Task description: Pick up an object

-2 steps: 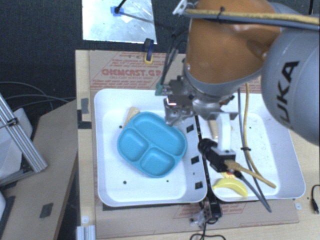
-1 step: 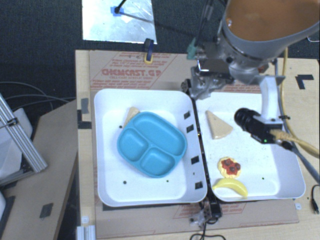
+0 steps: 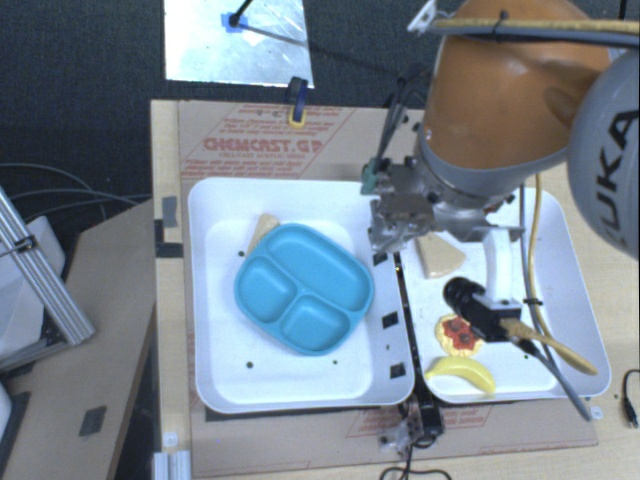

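Note:
My gripper [image 3: 388,230] hangs low over the ridge between the two bins, under the big orange band of the arm. Just right of it, in the right bin [image 3: 575,268], a tan wedge-shaped piece [image 3: 440,258] lies partly under the wrist. Nearer the front of that bin are a small red and yellow pizza-like toy [image 3: 459,335] and a yellow banana [image 3: 463,373]. In the left bin [image 3: 215,268] a blue divided plate [image 3: 303,287] lies flat, and a tan slice [image 3: 262,230] peeks out behind its far left edge. I see nothing between the gripper's tips.
The arm's bulk hides the far part of the right bin. A cardboard sheet [image 3: 265,143] lies under and behind the bins, with a shiny foil square [image 3: 235,28] further back. A metal frame [image 3: 40,278] stands at the left.

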{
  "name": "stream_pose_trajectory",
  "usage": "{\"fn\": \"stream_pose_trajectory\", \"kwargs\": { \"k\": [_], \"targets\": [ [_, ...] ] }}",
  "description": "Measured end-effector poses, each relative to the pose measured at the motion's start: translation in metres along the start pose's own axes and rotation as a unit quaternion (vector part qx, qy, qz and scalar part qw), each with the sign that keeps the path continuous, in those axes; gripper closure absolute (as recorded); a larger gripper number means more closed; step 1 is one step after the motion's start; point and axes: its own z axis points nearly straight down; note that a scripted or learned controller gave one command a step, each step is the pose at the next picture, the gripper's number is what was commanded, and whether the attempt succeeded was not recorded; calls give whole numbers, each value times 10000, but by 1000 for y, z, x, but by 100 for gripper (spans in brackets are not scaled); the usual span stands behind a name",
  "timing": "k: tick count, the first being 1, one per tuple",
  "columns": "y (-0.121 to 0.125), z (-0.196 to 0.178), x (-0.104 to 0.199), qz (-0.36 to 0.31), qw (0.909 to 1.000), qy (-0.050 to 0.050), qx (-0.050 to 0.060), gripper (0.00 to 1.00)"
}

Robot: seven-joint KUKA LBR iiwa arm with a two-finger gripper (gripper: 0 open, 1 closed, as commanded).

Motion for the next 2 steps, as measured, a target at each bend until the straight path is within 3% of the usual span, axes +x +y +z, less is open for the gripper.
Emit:
{"fn": "stream_pose_trajectory", "kwargs": {
  "k": [1, 2],
  "targets": [
    [-5, -60, 97, -80, 9999, 48, -81, 100],
    [-4, -68, 92, -44, 10000, 32, -74, 100]
  ]
}}
